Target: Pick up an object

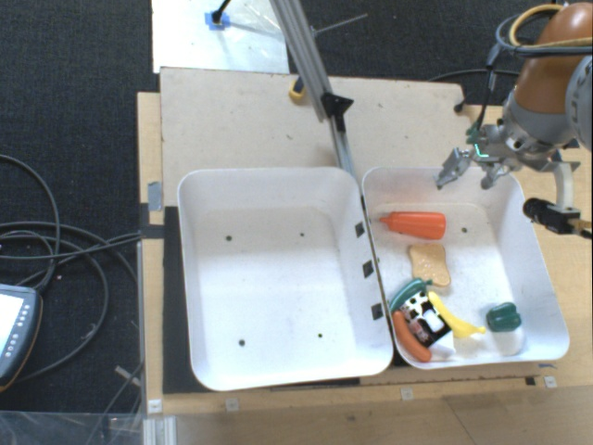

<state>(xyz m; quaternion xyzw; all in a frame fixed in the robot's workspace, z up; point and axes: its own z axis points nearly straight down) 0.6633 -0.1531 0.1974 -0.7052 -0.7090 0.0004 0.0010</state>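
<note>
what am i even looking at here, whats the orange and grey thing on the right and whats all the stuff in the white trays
This is one camera fixed above a workbench, looking down at a slant. The grey and orange thing is a robot arm reaching in from the right. Its hand, two small fingers for grabbing, hangs over the far edge of the right tray with its fingers spread and nothing between them.

There are two shallow white trays side by side. The right one holds small toy-like items: an orange carrot shape, a tan bread slice shape, a yellow banana, a dark green piece and a jumble of small items in the near corner. The left tray sits beside it. The job is to pick one item up.
</note>
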